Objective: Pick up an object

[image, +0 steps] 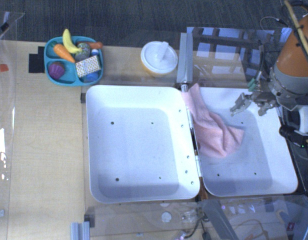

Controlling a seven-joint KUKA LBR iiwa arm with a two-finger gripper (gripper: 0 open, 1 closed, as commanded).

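I see 2 white bins side by side: the left bin (139, 144) and the right bin (254, 176). 1 pink cloth (214, 126) lies crumpled in the right bin's left half, draped up over the rim between the bins. The gripper (251, 103) hovers just right of the cloth, fingers spread apart, gripping nothing. Farther left sit 1 blue toy tray (73, 60) and 1 white lidded bowl (159, 57).
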